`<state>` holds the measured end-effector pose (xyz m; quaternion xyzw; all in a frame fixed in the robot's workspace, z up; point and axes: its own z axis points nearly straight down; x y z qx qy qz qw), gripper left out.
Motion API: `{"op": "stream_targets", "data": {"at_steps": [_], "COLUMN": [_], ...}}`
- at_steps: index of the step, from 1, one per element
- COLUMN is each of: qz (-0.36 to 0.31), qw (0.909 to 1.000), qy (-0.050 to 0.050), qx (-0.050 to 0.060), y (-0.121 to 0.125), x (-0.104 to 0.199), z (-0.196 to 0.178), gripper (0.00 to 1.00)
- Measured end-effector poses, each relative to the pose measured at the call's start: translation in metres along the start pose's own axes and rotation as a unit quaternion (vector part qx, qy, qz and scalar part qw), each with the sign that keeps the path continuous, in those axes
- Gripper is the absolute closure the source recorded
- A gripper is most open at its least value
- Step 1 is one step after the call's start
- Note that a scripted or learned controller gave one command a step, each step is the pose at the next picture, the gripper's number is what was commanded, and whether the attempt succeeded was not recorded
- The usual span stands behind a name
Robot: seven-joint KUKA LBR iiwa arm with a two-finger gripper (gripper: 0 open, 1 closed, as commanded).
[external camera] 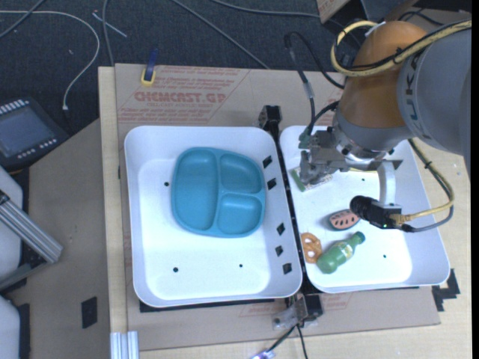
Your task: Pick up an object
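White plastic makes up both bins, and we find the task's candidates in the right bin (426, 271): a small green bottle (339, 251) near its front edge, a pretzel-shaped toy (310, 245) touching the bottle on the side toward the divider, and a watermelon slice (343, 218) just behind them. A pale green item (300, 179) lies at the bin's left edge, under the gripper (317, 172).

The gripper sits low over the rear left corner of the right bin, close to that pale green item. We cannot tell how its jaws stand; the wrist and its cabling hide them, and nothing is visibly held.

So we judge the pick not yet done: every object lies on the bin floor. What remains is the closing, the lift, and proof that something comes up with it. The pale green item seems the likeliest target, but that is a guess from position alone.

The left bin (150, 268) holds a blue divided plate (218, 191) toward its rear.

As for writing, red print on the cardboard sheet (187, 88) behind the bins reads roughly "CHEMCAST GP"; the smaller lines beneath are too blurred to read.
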<state>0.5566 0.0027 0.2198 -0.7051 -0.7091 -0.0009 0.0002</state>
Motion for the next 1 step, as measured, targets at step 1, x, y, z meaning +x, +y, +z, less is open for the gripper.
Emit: {"op": "stream_targets", "data": {"at_steps": [1], "qz": [0.000], "qw": [1.0000], "qy": [0.000], "qx": [-0.001], "y": [0.0298], "x": [0.0432], "z": [-0.0014], "gripper": [1.00]}}
